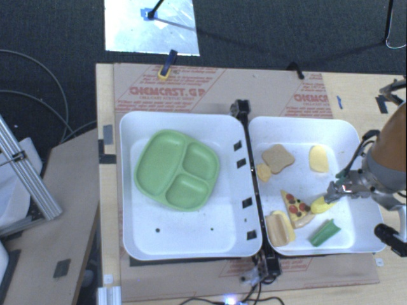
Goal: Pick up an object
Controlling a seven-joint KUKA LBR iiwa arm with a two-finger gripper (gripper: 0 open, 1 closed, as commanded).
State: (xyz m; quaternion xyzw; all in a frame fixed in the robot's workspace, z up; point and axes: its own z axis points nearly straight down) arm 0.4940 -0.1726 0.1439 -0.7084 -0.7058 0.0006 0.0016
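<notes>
Green pepper [325,232] lies at the front of the right bin [346,131], beside a hot dog [279,227] and pizza slice [297,209]. Just behind, the jaws [335,192] sit low over a yellow banana [320,204], possibly touching it; their opening I cannot tell.

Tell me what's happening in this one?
A robot arm reaches in from the right, its gripper low in the right bin by a small yellow toy. Nearby lie a pizza slice, a toast slice, a green piece and other play food. The left bin holds a green divided plate. Nothing looks lifted.
</notes>
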